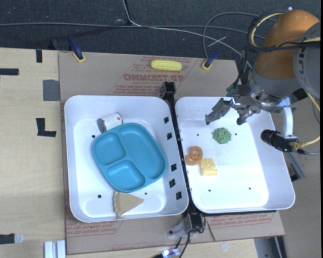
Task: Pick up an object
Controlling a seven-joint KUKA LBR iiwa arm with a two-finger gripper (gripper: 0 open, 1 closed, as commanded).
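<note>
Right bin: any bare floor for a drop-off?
Yes: right bin, near half below the cheese wedge, plus the strip right of the broccoli. Crowded near the divider: pretzel, cheese. Open gripper hangs over the far end.

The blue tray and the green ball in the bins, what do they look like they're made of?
The blue tray looks like moulded plastic: one even colour, smooth, rounded compartments with a soft sheen. The green ball looks rough and matte, with a bumpy, speckled surface, perhaps a plastic or foam toy broccoli; the view is too coarse to be sure.
</note>
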